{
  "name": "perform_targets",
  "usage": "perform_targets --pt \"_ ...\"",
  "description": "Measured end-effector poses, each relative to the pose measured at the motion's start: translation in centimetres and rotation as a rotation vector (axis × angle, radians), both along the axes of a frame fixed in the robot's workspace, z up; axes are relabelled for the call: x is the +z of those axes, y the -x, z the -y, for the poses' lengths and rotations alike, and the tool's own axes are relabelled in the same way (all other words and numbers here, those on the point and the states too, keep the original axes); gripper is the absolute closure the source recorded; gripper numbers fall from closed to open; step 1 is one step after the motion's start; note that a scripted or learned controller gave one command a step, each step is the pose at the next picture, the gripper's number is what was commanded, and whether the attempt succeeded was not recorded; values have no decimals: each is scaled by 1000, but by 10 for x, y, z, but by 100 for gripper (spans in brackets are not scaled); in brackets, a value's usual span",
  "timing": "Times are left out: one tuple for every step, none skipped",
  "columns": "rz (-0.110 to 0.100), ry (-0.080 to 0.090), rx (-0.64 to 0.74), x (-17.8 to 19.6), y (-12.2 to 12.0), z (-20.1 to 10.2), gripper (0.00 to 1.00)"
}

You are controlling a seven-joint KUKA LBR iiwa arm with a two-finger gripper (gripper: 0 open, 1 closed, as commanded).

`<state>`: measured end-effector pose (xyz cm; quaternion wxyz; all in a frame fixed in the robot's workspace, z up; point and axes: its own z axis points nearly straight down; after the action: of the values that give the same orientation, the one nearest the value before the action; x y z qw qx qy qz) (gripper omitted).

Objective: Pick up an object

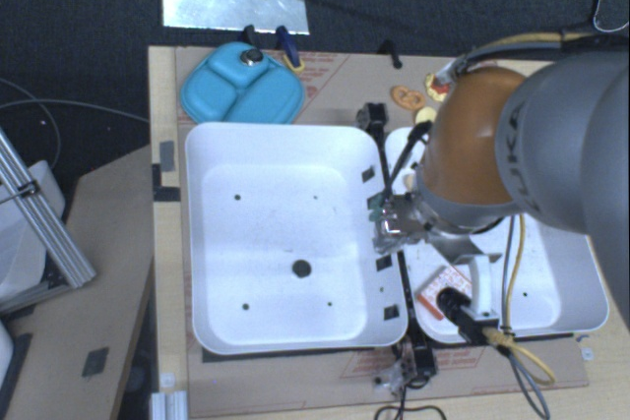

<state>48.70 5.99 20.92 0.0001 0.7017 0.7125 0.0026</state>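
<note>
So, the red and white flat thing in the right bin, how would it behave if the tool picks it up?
The red and white flat thing looks thin, like a card or packet, so probably light. It seems to lie flat on the right bin floor, so the tool may struggle to get under its edge. It seems unlikely to roll.

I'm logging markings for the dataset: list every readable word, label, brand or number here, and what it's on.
Arm: grey letters run along its edge, cut off and too blurred to read.
Bench: reddish print on the cardboard, too small to read.
Red-and-white pack in the right bin: print unreadable.
Nothing else bears text.
</note>
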Motion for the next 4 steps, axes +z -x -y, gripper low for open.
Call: perform_targets --pt "-5 3 -14 -20 1 3 100" --pt "13 1 -7 78 -82 -31 100" --pt "-4 2 -16 99 -8 -12 100" --pt "18 -3 -7 278 0 -40 100"
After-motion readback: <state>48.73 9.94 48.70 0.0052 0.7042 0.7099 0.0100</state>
